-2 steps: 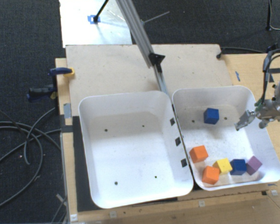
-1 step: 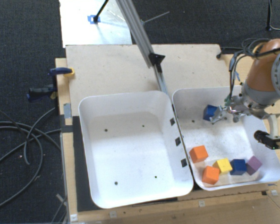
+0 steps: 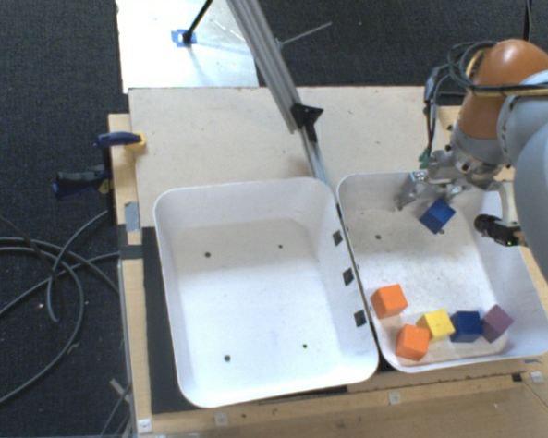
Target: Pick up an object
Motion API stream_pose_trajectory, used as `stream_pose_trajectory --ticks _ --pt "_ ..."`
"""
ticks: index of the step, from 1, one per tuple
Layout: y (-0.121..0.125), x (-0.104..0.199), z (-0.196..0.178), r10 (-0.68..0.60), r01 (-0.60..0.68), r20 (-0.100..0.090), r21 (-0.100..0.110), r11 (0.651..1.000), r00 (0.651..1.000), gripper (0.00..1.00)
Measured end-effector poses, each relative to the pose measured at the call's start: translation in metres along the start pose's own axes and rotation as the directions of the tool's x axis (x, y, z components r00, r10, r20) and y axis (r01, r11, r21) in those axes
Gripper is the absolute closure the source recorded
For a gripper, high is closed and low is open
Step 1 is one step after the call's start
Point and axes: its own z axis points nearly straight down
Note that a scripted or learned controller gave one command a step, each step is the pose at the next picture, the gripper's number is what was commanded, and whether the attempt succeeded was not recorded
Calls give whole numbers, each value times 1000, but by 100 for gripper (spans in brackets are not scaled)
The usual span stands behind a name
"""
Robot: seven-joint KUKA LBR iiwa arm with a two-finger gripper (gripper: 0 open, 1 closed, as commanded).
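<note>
Just below claw (image 3: 428, 193): tilted blue cube (image 3: 437, 216).

grey arm (image 3: 529, 142) reaches in from right, wrist bent down, pincer (image 3: 432, 197) pointing leftward, low.

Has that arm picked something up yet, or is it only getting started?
It looks well along. A blue cube sits right under the hand, apparently lifted above the floor of the right bin, though I cannot be sure how firmly it is gripped. Left behind at the bin's near end are two orange cubes, a yellow one, another blue one and a purple one.
</note>
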Motion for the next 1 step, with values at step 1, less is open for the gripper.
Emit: stream_pose_trajectory --ticks 1 --pt "-46 -1 1 7 -7 0 -11 1000 1000 0"
